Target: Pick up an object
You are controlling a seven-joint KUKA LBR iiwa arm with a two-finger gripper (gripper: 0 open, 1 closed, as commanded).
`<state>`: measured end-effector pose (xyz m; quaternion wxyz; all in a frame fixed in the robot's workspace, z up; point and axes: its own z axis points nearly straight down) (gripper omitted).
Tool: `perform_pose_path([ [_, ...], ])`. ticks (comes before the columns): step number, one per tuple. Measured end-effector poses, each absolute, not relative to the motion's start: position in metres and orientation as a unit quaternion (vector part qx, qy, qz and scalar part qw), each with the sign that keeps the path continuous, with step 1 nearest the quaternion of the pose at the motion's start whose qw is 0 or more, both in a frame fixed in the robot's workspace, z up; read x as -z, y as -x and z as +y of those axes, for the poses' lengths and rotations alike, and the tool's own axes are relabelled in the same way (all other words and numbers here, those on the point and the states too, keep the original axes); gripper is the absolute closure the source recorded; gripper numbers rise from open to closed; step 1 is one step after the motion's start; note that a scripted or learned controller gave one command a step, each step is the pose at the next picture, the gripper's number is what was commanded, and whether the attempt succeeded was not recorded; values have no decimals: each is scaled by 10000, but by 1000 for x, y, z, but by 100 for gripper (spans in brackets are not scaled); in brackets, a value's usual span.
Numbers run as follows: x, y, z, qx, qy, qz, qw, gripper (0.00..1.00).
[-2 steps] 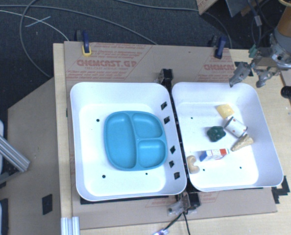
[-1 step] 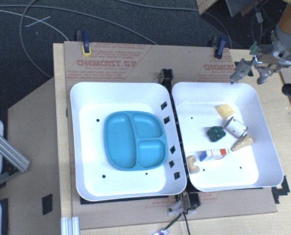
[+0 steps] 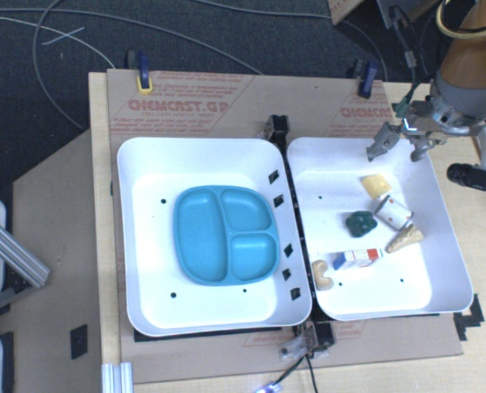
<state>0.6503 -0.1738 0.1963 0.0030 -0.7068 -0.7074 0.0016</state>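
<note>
The tool (image 3: 402, 143), a two-fingered metal gripper at the end of the grey arm with an orange band (image 3: 465, 51), is seen poised over the far edge of the right-hand shallow white bin (image 3: 447, 244), with its fingers spread apart and nothing between them. No object has been taken up; the tool appears to be staged above the bin so that a descent can be made onto one of the items below. The candidates for picking are clustered in the middle of that bin: a pale yellow block (image 3: 376, 185) lies nearest the tool, a small white and grey cylinder (image 3: 392, 211) is just beside it, a dark green lumpy object (image 3: 360, 223) sits to its left, a tan wedge-shaped piece (image 3: 405, 239) rests near the cylinder, a red and white tube (image 3: 356, 259) lies further forward, and a small beige curved piece (image 3: 321, 274) is set by the bin's inner wall. The left-hand shallow white bin (image 3: 145, 219) holds a blue plastic divided plate (image 3: 225, 234), probably kept apart from the picking area. Both bins rest on a table (image 3: 112, 137) covered with brown printed board, held down by blue clamps (image 3: 143, 68) at its far edge. The yellow block is judged the likeliest target, being closest.
</note>
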Motion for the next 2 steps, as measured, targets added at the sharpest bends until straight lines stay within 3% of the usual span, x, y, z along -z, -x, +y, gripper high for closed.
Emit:
perform_pose_path([
  [2,-90,-647,-162,-16,7068,-7074,31,0],
])
